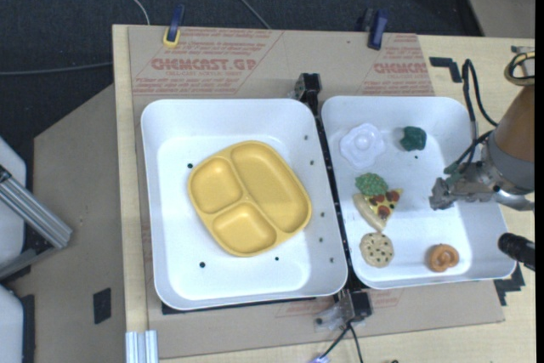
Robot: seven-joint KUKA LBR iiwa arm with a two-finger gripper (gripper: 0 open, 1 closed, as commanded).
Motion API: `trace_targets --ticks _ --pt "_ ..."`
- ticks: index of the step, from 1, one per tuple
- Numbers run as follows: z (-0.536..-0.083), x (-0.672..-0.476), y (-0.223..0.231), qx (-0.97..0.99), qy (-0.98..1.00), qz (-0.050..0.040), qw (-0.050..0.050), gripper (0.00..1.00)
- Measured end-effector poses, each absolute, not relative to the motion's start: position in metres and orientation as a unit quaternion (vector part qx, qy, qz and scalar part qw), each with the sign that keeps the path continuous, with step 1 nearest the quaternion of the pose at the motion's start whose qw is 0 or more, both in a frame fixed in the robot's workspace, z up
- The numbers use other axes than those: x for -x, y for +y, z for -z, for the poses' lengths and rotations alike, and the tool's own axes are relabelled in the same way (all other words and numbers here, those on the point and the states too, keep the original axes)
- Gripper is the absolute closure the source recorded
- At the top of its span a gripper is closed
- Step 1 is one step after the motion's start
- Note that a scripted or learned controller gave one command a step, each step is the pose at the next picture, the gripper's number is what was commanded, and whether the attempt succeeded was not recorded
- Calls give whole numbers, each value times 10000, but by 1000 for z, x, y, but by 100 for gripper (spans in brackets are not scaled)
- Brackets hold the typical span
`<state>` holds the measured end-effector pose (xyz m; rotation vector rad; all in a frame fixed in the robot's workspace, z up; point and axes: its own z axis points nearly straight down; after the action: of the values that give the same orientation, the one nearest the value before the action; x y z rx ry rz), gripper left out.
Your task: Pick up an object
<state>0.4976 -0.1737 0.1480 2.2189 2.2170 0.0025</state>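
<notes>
Table (255, 55): a brown board surface that carried two shallow white bins side by side, with a blue clamp (174, 25) at its far left edge and another blue clamp (375, 27) at its far edge further right.
Left bin (170, 183): it held a yellow divided plate (247, 196) with three compartments, lying flat near the bin's centre.
Right bin (476, 259): it held six small items, all apart from the tool.
Clear cup (361, 144): toward the bin's far left corner.
Dark green piece (414, 138): just right of the clear cup, near the bin's far edge.
Broccoli (371, 184): near the bin's left edge, touching the pizza slice.
Pizza slice (380, 207): just on the near side of the broccoli.
Cookie (376, 249): near the bin's near left corner.
Doughnut (442, 257): near the bin's near edge, toward its right corner.
Arm (518, 140): it reached in over the right bin's right edge.
Tool (441, 195): low over the right half of the right bin, between the dark green piece and the doughnut; nothing was seen in its grasp, and whether it was released or clenched could not be told.
</notes>
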Motion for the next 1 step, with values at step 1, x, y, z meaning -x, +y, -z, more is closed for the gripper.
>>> trace_targets --ticks 1 --pt "-197 -493 -182 -7072 7070 -11 38 100"
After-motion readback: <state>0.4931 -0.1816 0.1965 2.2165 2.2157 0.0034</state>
